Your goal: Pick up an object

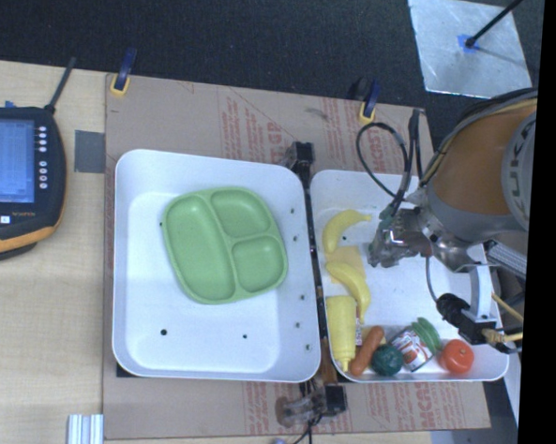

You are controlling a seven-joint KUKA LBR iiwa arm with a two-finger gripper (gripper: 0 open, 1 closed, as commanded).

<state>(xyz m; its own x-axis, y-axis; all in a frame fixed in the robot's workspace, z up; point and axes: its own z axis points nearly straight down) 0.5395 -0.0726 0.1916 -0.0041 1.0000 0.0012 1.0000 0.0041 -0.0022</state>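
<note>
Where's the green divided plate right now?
In the camera view, the green divided plate lies in the left white bin, toward its upper middle, across the divider from the bananas in the right bin.

gripper [386,251] over right bin [395,378]; near banana [348,268]; green plate [225,244] in left bin [139,349]
</note>
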